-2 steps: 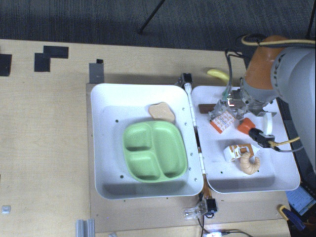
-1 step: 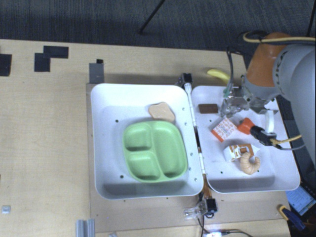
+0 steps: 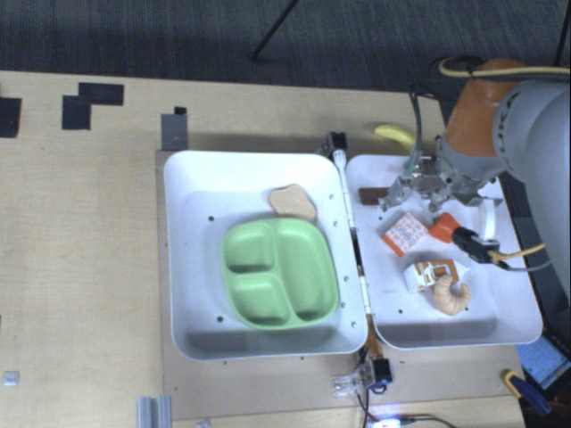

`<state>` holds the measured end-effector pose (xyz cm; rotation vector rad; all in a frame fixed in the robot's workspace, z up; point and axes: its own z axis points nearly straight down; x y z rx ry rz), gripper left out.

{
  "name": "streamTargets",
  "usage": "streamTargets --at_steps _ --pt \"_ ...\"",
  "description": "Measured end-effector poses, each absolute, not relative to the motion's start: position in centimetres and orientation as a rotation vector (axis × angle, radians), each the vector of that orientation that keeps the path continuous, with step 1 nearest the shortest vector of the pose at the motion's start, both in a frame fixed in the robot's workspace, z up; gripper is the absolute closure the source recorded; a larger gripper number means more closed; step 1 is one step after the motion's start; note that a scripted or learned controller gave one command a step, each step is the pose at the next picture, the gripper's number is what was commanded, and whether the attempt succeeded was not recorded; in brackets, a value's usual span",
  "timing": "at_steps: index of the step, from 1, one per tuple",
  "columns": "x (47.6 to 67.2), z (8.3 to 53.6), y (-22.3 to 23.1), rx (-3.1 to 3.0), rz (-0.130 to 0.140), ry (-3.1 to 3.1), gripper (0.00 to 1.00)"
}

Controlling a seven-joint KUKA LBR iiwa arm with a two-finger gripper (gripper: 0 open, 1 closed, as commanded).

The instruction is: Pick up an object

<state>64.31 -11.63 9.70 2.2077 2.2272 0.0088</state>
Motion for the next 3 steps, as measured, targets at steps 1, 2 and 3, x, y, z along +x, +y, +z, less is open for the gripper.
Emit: streamTargets --at_steps 1,2,3 --pt "58.8 8.6 -10.1 2.216 0.005 2.221 0.00" --pt "59.0 9.8 -10.1 2.212 0.011 2.220 1.00" --pt "52.5 18.5 -6.5 2.216 0.004 2.225 1.00"
